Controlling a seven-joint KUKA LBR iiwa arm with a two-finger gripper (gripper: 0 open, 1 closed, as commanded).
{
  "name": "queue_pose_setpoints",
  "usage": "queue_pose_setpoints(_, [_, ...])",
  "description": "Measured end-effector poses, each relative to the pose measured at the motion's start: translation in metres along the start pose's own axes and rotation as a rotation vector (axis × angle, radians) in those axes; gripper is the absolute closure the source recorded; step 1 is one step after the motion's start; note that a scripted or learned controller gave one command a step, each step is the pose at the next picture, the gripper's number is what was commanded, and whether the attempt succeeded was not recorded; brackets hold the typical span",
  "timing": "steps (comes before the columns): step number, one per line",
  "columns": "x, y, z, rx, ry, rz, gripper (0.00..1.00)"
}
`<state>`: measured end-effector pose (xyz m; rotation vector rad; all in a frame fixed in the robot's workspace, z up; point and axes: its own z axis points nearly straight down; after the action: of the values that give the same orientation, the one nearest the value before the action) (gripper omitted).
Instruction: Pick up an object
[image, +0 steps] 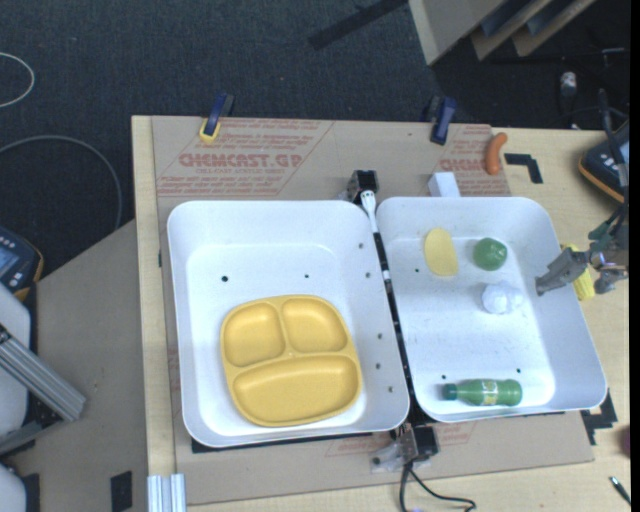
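Right white bin (560, 330), white ball (499, 298) just left of the fingers (553, 277), spread unclear.

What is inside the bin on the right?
The right bin holds a yellow lemon-like thing, a green ball, a white ball and a green bottle lying down. Nothing looks covered.

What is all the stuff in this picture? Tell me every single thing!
left bin: 1, white, left side of the bench
right bin: 1, white, right side of the bench
divided tray: 1, yellow, three compartments, in the left bin
yellow oval object: 1, yellow, far part of the right bin
green ball: 1, green, beside the yellow oval object
white ball: 1, white, middle of the right bin
bottle: 1, green, lying on its side at the right bin's near edge
clamps: 2, blue, far edge of the bench
gripper: 1, dark, over the right bin's right rim
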<state>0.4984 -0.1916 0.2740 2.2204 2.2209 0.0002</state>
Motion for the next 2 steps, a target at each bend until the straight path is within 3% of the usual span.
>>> queue_pose_setpoints(1, [-0.034, -0.019, -0.258, -0.020, -0.010, 0.000, 0.00])
queue_pose_setpoints(2, [0.023, -0.019, -0.136, 0.012, 0.006, -0.005, 0.00])
